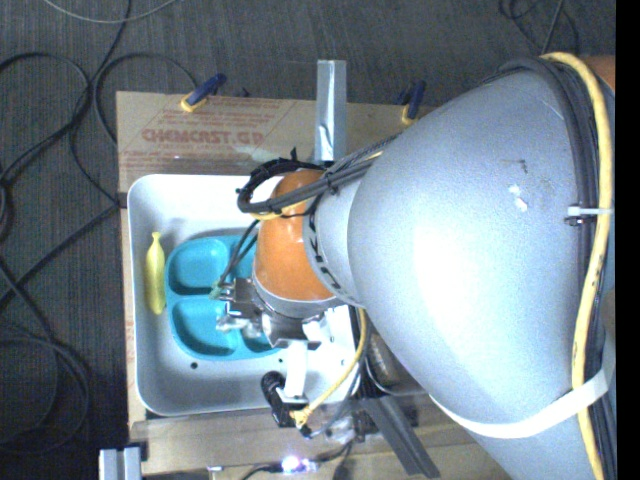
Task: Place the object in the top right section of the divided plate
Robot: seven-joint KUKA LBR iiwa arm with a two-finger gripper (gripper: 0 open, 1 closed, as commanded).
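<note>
**Hanging Over the Blue Plate**

Looking down from the fixed camera, my grey arm (470, 258) takes up most of the right half of the frame, and its orange band (285, 253) sits near the centre. Below that band my wrist drops toward the plate, and my gripper (232, 303) is somewhere at the metal cluster left of centre. My own body hides it, so I cannot tell whether it is released, clenched, or has anything in it.

The white bin (150, 368) lies in the left-centre of the frame, resting on a brown board (200, 133). Inside it the divided blue plate (195, 268) shows two compartments, one higher in the frame and one lower; the rest of it is under my wrist.

The yellow object (155, 273), long and thin, lies on the bin floor just beside the plate's left rim, running up and down the frame. It is outside the plate and apart from my wrist.

Black cables (270, 183) loop over the orange band. Two blue-and-yellow clamps (203, 92) grip the board's upper edge. Dark carpet (60, 68) with loose wires fills the left and top.
</note>
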